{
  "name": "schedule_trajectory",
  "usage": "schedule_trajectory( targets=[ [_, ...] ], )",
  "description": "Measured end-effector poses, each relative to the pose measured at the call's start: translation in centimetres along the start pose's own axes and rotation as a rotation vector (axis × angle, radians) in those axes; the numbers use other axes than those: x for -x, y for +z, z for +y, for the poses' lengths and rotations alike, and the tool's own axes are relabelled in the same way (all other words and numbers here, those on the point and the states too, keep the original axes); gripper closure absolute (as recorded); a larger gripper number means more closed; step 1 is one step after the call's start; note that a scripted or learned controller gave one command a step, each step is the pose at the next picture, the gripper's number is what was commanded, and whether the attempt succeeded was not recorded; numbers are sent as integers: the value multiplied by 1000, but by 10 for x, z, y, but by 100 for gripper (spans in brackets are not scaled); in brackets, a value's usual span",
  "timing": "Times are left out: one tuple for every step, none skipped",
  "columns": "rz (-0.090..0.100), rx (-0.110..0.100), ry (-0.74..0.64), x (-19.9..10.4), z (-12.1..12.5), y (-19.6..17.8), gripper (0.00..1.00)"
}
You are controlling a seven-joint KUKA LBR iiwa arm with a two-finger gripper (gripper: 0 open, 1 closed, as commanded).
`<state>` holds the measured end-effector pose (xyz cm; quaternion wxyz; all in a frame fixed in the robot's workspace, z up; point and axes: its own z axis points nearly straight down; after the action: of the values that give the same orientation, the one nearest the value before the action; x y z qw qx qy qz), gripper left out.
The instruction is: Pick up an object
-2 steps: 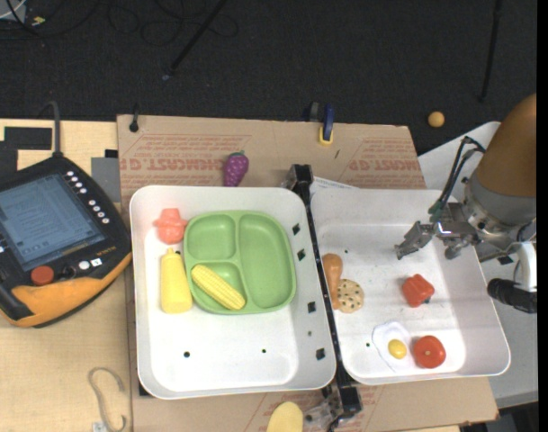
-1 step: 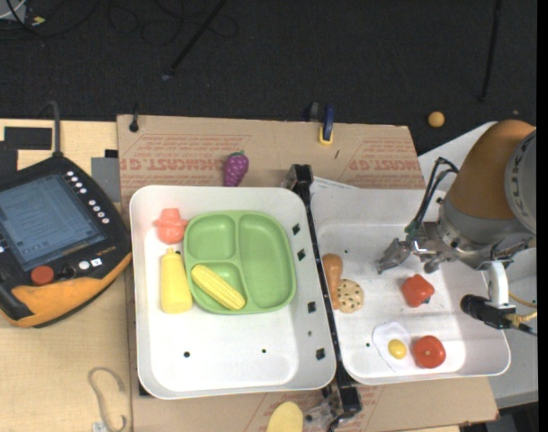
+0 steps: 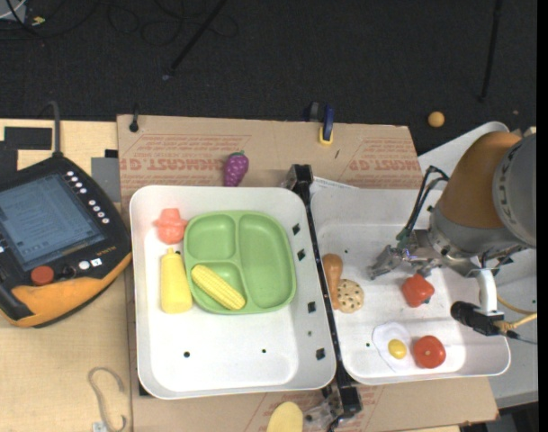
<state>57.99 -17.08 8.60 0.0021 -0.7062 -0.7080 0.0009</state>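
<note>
At the near edge of the bench, a yellow rounded object [image 3: 285, 416] is seen just below the seam between the two bins.

In the right bin [image 3: 363, 232], the nearest things are a fried egg [image 3: 392, 342] and a red tomato [image 3: 428, 352], laid side by side and nearly touching, close to the near wall. Further in, a round cookie [image 3: 348, 296] is found touching the near end of a tan, elongated piece [image 3: 332, 269] resembling a bread roll; its long axis runs almost straight near-to-far, parallel to the divider between the bins and just beside it. A red pepper [image 3: 418, 290] lies near the middle of the right bin, compact in shape, with no clear long axis to be made out.

The gripper [image 3: 392, 261] is lowered into the right bin from the right, just left of and slightly beyond the red pepper. Its metal fingers are pointed leftward and appear spread apart, with nothing seen between them. The pepper is beside the gripper, not within its grasp.

In the left bin [image 3: 157, 358], a green divided plate [image 3: 265, 259] is set toward the far right. A corn cob [image 3: 219, 287] rests in its near-left compartment, its long axis slanted from far-left to near-right. A yellow bottle [image 3: 175, 282] stands just left of the plate, and a pink object [image 3: 169, 226] lies beyond it.

Beyond the bins, a purple grape bunch [image 3: 236, 168] rests on cardboard [image 3: 184, 151], and a control pendant [image 3: 44, 232] lies well to the left.
</note>
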Motion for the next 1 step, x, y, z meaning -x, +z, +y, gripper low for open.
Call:
schedule_trajectory(
  targets=[
    [0,1,3,1,0,-12,100]
  ],
)
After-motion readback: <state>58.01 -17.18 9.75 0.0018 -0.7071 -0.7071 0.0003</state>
